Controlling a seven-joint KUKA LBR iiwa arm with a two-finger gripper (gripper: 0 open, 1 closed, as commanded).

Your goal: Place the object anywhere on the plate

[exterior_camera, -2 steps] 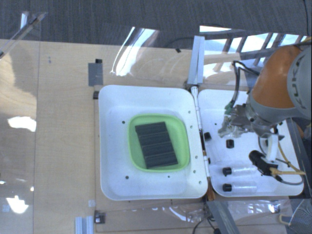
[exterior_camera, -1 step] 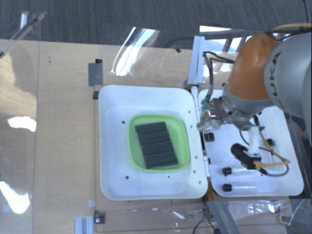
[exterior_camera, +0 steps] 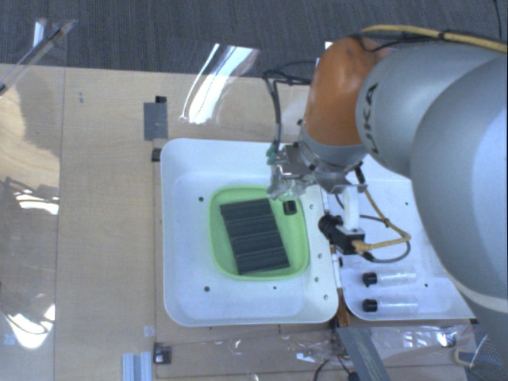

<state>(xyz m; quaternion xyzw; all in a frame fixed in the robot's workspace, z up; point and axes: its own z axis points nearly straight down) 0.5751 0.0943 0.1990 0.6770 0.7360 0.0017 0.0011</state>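
My fingers (exterior_camera: 283,187) hang over the far right corner of the green plate (exterior_camera: 218,236), at the edge of the left bin (exterior_camera: 178,292). I cannot tell whether they are open or closed; my wrist and the metal around them hide the tips from above. A small dark piece (exterior_camera: 290,207) sits just under them near the plate's right rim, and I cannot tell whether it is part of me or something lying there.

The dark ribbed block (exterior_camera: 254,236) lies flat on the plate, filling most of its middle, its long side running from far left to near right. It lies apart from my fingers.

My arm (exterior_camera: 429,133) comes in from the right, the orange band (exterior_camera: 341,94) above the wrist, and it covers much of the right bin (exterior_camera: 413,312). In that bin's near part lie two clear tubes (exterior_camera: 389,290) with black caps, side by side. A black and yellow cable (exterior_camera: 373,244) loops between the bins. Both bins sit on the pale wooden tabletop (exterior_camera: 95,213).
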